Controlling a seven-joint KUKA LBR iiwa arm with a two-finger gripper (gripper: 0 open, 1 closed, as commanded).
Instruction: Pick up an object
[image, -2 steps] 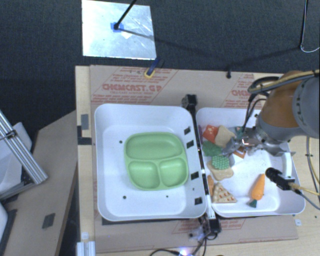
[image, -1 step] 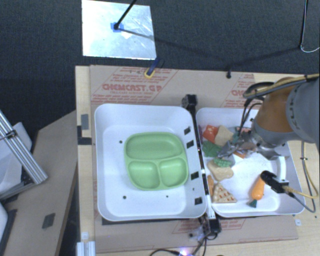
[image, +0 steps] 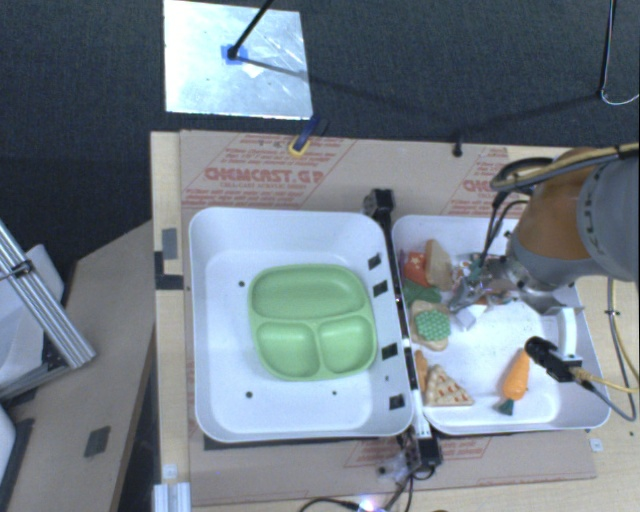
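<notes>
My gripper (image: 468, 292) is low in the right bin (image: 500, 420), near its upper middle, on the arm coming in from the right. It hangs among several toy foods. A tan bread piece (image: 437, 260) and a red piece (image: 414, 268) lie just to its left, and a round green waffle (image: 432, 325) sits below-left of it. An orange carrot (image: 515, 376) lies at the lower right. At the bin's lower left corner rests a pizza slice (image: 446, 388). I see nothing clearly held by the gripper.
The left bin (image: 220, 400) holds a green divided plate (image: 308, 320). A black hinge strip (image: 393, 310) runs between the two bins. Bare white floor lies in the right bin between the waffle and the carrot.
</notes>
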